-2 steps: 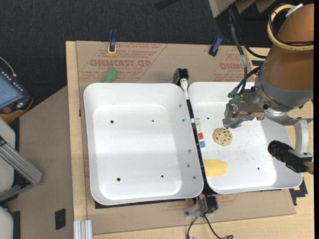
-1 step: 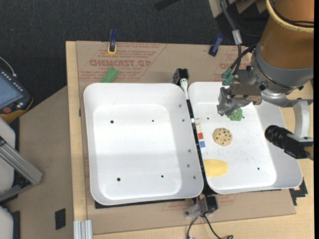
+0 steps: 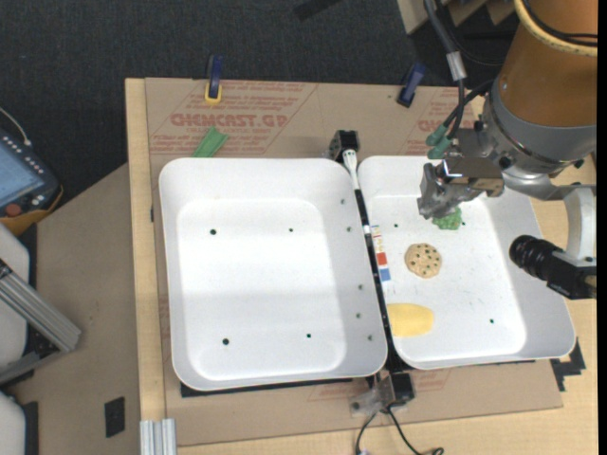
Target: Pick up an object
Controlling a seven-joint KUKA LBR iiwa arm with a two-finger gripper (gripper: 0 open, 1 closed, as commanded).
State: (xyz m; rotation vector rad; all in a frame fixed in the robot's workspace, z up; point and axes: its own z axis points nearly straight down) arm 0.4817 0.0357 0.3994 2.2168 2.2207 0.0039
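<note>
The tool sits low over the green object, probably to grasp it; its state I cannot tell.

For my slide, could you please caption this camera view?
Gripper poised over small green object in right white bin, beside round speckled cookie.
</note>
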